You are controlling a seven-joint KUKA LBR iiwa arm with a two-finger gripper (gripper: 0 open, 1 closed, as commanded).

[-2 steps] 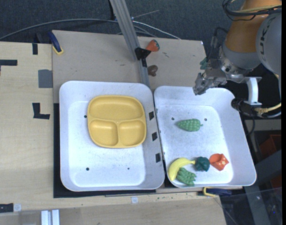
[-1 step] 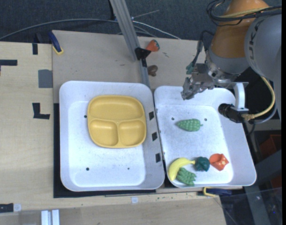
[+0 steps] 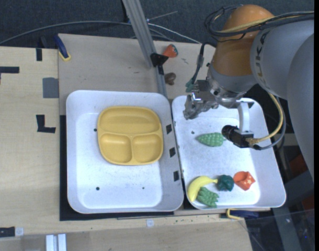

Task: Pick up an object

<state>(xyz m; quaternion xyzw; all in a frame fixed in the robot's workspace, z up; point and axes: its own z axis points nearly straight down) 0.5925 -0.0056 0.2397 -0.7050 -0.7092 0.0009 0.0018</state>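
Green toy leaf (image 3: 211, 139) lies mid-right of the frame in the right bin (image 3: 269, 140). We find the gripper (image 3: 192, 110) above it at upper centre-right; whether its hand is spread, we cannot tell.

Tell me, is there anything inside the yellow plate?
The yellow plate lies in the left bin, and nothing shows in its three sections. The toys sit in the right bin. What is under the plate is covered.
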